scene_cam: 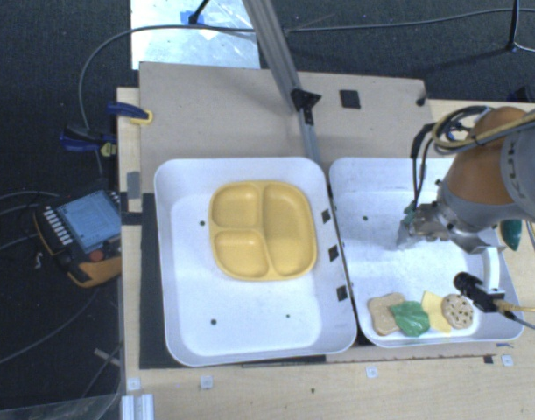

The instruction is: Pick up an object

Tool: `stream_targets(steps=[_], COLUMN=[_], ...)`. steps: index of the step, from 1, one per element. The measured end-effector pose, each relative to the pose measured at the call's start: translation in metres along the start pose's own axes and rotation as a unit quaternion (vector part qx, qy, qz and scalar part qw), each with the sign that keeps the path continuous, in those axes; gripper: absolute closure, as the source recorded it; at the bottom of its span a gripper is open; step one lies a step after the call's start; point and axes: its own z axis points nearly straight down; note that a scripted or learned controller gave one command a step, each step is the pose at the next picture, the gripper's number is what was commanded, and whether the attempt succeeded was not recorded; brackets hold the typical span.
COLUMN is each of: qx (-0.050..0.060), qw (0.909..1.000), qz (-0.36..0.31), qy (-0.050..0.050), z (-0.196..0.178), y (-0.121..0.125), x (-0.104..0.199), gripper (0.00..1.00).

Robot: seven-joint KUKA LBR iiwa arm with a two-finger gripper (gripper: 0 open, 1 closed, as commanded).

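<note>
- Four small items lie clustered at the near edge of the right bin (372, 191): a tan bread-like slice (385, 311), a green leaf-shaped piece (411, 318), a yellow wedge (437, 310) and a round speckled cookie (458, 310); they touch or overlap one another.
- The left bin (184, 261) carries a yellow divided plate (263, 230), upright, with nothing visible in its compartments.
- The gripper (413, 232) sits over the bare middle of the right bin, apart from the cluster; whether the jaws are apart or together cannot be told at this angle.
- Handling, as judged: the pieces look like light, rigid toy food, thin and flat, likely smooth and prone to slipping; the cookie, at the outer end, looks the easiest, taken across its edges; the bin wall close by could obstruct.
- Writing: none legible; no brand or label can be read.
</note>
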Motion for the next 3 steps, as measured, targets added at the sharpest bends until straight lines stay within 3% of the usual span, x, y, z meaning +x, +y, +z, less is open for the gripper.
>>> stream_targets(steps=[3], qx=[-0.001], qw=[1.0000], qz=[-0.002], qy=[0.000], z=[-0.156], y=[0.001], x=[-0.007], gripper=[1.00])
